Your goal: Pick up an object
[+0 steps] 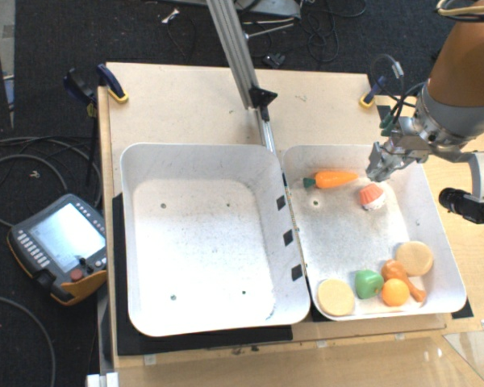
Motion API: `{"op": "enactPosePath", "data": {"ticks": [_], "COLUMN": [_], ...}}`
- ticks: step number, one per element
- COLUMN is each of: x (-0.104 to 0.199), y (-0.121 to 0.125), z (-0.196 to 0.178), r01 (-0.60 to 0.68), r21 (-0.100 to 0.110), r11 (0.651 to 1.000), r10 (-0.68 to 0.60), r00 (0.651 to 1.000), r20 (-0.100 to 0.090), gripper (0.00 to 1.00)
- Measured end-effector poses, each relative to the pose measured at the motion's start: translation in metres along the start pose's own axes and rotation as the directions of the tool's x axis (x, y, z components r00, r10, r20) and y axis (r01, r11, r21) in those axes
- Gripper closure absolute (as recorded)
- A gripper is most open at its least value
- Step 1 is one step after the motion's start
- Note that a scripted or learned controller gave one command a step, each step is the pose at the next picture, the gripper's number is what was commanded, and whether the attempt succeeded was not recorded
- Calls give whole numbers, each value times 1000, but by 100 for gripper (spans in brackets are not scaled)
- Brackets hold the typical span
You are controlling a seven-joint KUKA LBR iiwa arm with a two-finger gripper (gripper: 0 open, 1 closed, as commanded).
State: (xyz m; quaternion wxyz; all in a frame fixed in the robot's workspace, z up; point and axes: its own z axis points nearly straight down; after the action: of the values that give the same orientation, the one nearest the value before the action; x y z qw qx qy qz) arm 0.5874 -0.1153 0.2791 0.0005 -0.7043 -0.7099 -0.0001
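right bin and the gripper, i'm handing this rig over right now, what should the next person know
Gripper: hangs over the far end of the right bin, between the carrot and the small pink and white piece. Nothing shows between its fingers.
Right bin: carrot near the far end, pink and white piece just beside it; at the near end, two tan discs, a green piece and an orange ball.
Done: nothing lifted.
Left: grasp one object and raise it; the carrot or the pink piece looks closest.
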Motion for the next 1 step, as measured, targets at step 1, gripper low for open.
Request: {"op": "enactPosePath", "data": {"ticks": [1], "x": [50], "y": [7], "z": [18], "r01": [0], "r21": [2], "r11": [1000], "r10": [0], "r00": [1000], "r20": [-1], "gripper": [100]}}
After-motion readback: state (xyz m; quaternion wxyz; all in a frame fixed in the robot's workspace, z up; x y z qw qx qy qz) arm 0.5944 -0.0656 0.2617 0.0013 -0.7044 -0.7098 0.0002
